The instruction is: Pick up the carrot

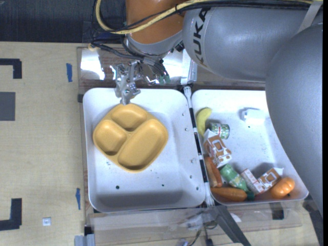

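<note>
- Gripper (125, 88) poised at the far edge of the left bin (174, 183), just above the yellow divided tray (130, 136).
- Finger spacing impossible to tell; nothing visibly held.
- Carrot (229, 193) lying at the near edge of the right bin (256, 99), among cartons and other play food.
- Pickup not yet begun: reach across, descent, grasp all outstanding.

Bright even overhead light; glare on metal strip (97, 65) behind bins; soft focus, arm (246, 35) blurred.
</note>
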You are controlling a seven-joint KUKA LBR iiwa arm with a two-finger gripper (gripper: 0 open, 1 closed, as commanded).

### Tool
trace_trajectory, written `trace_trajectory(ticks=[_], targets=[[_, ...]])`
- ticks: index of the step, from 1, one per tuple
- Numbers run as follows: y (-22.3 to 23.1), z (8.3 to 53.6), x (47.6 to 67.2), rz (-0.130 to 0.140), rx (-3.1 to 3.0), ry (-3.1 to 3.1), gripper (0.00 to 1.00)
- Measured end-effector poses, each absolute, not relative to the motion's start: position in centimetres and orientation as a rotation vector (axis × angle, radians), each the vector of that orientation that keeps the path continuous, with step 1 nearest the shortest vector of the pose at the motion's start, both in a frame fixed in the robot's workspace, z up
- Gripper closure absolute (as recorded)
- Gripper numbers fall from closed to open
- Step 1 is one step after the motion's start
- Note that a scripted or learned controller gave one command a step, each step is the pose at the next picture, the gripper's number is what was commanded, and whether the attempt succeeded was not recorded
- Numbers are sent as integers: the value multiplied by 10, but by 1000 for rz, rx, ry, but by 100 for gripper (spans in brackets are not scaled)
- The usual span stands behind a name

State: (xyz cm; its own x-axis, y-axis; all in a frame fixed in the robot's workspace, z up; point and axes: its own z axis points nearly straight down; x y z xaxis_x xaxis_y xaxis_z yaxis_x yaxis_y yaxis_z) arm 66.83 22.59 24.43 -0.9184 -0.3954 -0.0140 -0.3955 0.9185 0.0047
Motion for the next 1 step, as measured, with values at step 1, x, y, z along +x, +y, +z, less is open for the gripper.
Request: trace_trajectory(ticks=[1], targets=[[226, 250, 668, 5, -946, 2984, 100]])
